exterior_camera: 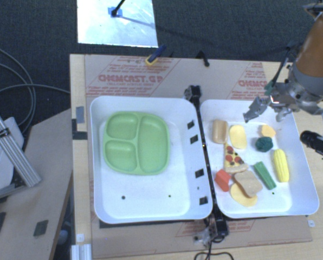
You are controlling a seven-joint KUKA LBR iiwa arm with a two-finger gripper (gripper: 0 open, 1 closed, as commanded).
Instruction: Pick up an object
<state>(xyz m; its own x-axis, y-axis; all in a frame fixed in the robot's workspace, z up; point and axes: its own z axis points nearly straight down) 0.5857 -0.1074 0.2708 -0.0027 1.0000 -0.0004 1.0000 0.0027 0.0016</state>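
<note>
The fingers stand spread with nothing between them, so the gripper [266, 108] is free, poised over the far edge of the right bin [302, 202]. This looks like the approach step, before any grasp. Taking the yellow oval piece [237, 136] as landmark: the gripper hangs above and to its right, the tan roll [220, 131] lies just left of it, the green lump [264, 143] right. The next move calls for descending squarely over one piece.
</note>
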